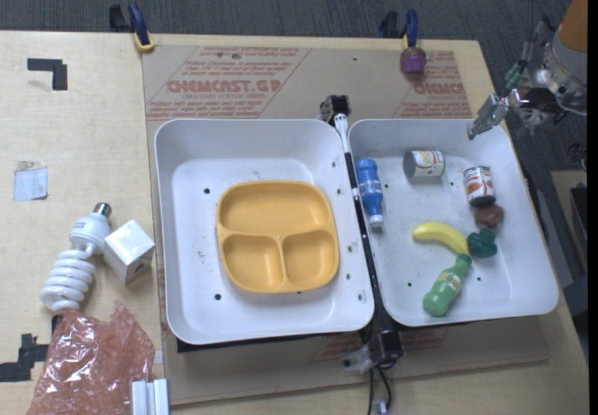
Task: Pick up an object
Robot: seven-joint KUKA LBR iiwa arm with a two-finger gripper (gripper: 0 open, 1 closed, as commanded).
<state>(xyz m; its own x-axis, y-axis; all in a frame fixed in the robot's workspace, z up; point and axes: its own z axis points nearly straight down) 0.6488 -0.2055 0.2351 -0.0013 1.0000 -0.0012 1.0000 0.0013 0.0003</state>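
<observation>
The right bin (pixel 533 264) holds several small items: a blue bottle (pixel 370 191) by its left wall, a grey can (pixel 425 164) on its side, a red-labelled can (pixel 477 184), a brown lump (pixel 488 214), a yellow banana (pixel 441 236), a dark green piece (pixel 483 244) and a green bottle (pixel 447 287). My gripper (pixel 505 112) hovers over the bin's far right corner, above and to the right of the red-labelled can. It looks open, with nothing between its fingers.
The left bin (pixel 187 170) contains a yellow divided plate (pixel 277 236). A purple object (pixel 413 59) rests on the board behind the bins. Left of the bins lie a spiral light bulb (pixel 75 264), a white cube (pixel 129 250) and a pink plastic bag (pixel 89 362).
</observation>
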